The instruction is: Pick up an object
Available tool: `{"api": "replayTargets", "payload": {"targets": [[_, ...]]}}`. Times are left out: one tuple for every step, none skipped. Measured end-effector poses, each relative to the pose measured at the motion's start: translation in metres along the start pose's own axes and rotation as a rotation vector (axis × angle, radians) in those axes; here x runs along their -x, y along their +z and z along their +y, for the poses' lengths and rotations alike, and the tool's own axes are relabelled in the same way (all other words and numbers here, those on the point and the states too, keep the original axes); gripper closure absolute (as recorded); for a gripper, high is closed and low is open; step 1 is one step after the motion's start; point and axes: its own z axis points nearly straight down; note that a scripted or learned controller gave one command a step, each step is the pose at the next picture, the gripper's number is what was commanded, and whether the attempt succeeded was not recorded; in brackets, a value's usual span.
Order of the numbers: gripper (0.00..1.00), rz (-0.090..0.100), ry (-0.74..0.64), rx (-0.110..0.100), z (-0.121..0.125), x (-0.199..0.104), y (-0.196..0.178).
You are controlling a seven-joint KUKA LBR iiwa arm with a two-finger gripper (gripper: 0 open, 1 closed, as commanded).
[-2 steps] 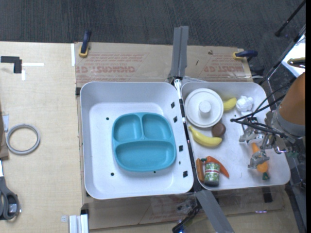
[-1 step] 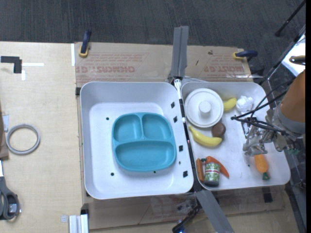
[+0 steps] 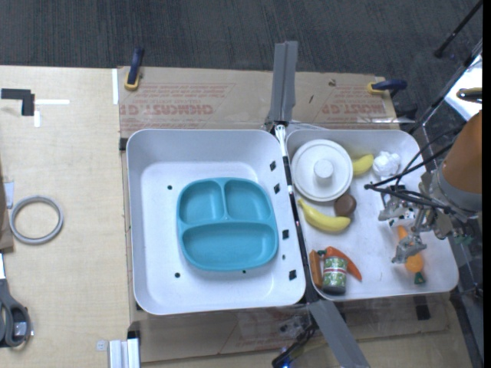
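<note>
Over the right bin [image 3: 360,288] — jaws [image 3: 409,245] above an orange carrot [image 3: 415,264]

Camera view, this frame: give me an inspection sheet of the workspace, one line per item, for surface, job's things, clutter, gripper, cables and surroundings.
Surface: two white bins side by side, left bin and right bin, on a bench with cardboard behind them.
Job's things: in the right bin, a white lidded bowl, two bananas, a brown round item, a small jar, a carrot, a white crumpled item.
Clutter: teal divided plate in the left bin.
Gripper: gripper low over the right bin's right side, by the carrot; no object seen between its fingers.
Cables: dark lines run to the wrist.
Surroundings: tape roll, scissors, clamps.
</note>
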Motion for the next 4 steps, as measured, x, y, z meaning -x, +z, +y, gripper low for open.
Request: {"api": "replayTargets", "payload": {"targets": [[1.00, -0.004, -0.004, -0.002, 0.001, 0.002, -0.010], [0.00, -0.005, -0.005, -0.002, 0.002, 0.003, -0.010], [0.00, 0.005, 0.012, 0.001, -0.006, -0.009, 0.010], [1.00, 0.001, 0.008, -0.001, -0.005, -0.007, 0.000]]}}
